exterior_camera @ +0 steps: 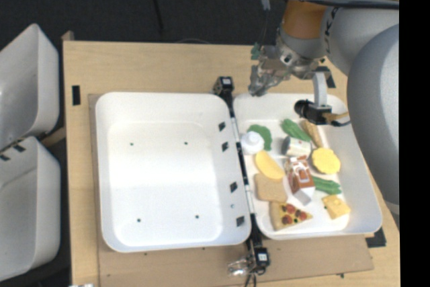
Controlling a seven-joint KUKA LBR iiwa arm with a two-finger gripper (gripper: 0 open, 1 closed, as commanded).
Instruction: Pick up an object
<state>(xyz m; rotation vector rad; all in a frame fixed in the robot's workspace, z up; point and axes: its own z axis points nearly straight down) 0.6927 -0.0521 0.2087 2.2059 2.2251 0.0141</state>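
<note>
1. I am watching the gripper point(261, 85) hanging over the far left corner of the right bin point(368, 198), just beside the divide between the two bins.
2. I am seeing nothing between its fingers; whether they are apart or together I cannot tell from this angle.
3. I am looking at the toy food lying in a heap in the right bin, well apart from the gripper: a white round piece point(252, 140) beside a green piece point(263, 136), a yellow slice point(269, 165), a bread slice point(271, 189), a pizza wedge point(289, 215), a yellow round piece point(325, 160) and a cheese cube point(336, 206).
4. I am noting the left bin point(107, 144) lying alongside, touching the right one.
</note>
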